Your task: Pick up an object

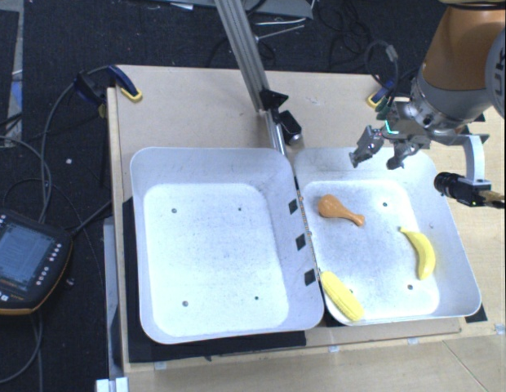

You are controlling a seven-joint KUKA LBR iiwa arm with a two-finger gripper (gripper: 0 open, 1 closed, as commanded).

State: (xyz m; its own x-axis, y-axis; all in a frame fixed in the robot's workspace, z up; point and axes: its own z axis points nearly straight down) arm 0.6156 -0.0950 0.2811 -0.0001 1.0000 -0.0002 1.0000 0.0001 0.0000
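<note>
Over the far edge of the right bin [449,219], my hand [382,155] hangs above the rim, its two fingers spread wide apart with nothing between them. My grey arm, with its orange band, reaches in from the counter's right side.

Inside that right bin lie three things I could take. A brown drumstick [341,211] rests near the bin's far left corner, thick end toward the left wall, thin end pointing toward the middle. A yellow banana [422,253] lies along the right side of the bin, curved, well apart from the drumstick. An ear of corn [341,296] sits at the near left corner, lying against the wall where the two bins meet. None of the three touches another, and my hand touches none of them; the drumstick is the closest to it.

The left bin [147,219] sits just beside the right one, their edges overlapping at the middle of the counter [196,109]. A slanted metal post [246,47] rises from the counter's far edge, behind the seam between the bins.
</note>
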